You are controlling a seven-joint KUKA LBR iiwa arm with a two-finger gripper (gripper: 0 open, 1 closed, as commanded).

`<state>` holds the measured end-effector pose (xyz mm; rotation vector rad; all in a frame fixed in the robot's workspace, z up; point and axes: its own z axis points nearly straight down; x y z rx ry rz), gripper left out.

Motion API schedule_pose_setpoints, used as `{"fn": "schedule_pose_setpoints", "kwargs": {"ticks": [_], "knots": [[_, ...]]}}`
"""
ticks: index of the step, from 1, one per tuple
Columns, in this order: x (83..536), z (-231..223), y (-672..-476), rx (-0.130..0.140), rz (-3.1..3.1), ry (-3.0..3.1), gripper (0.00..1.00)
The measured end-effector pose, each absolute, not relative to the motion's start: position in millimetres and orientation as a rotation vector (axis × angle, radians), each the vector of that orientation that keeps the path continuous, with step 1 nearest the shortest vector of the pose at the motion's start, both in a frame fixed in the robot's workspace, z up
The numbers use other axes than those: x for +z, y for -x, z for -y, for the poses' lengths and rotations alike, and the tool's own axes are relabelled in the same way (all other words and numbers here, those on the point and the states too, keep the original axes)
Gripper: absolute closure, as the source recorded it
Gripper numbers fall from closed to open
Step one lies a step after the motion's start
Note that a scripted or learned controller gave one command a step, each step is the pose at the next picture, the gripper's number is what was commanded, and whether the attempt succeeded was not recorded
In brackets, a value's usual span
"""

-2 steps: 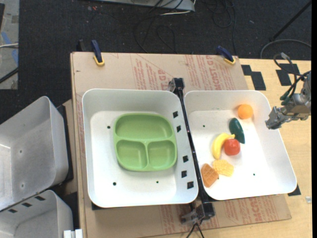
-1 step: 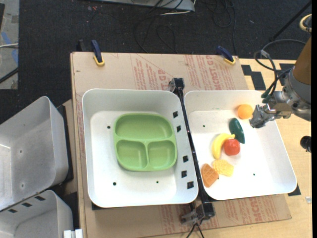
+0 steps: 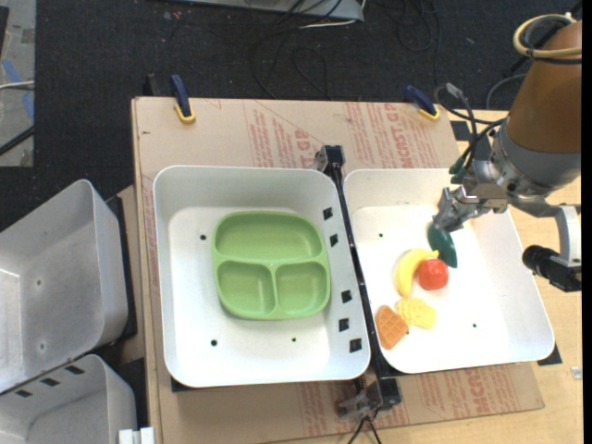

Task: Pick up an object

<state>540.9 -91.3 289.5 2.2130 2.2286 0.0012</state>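
Note:
My gripper (image 3: 451, 216) is over the upper middle of the right bin (image 3: 518, 276), reaching in from the right. A dark green toy piece (image 3: 444, 245) lies directly beneath its tip, touching or very close to it. Just below that sit a yellow banana (image 3: 406, 268) and a red tomato (image 3: 432, 275) side by side. Further toward the front lie a yellow ridged piece (image 3: 418, 314) and an orange piece (image 3: 390, 326).
The left bin (image 3: 185, 202) holds a light green divided plate (image 3: 273, 264). A black divider with clamps (image 3: 342, 248) runs between the bins. Grey tubs (image 3: 55, 276) stand off the bench at left. Cables hang near the arm's wrist (image 3: 472, 146).

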Motion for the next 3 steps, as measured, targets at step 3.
{"fn": "schedule_pose_setpoints", "kwargs": {"ticks": [3], "knots": [[276, -74, -567.2, 0.001, -2.229, -2.213, 1.0]]}}
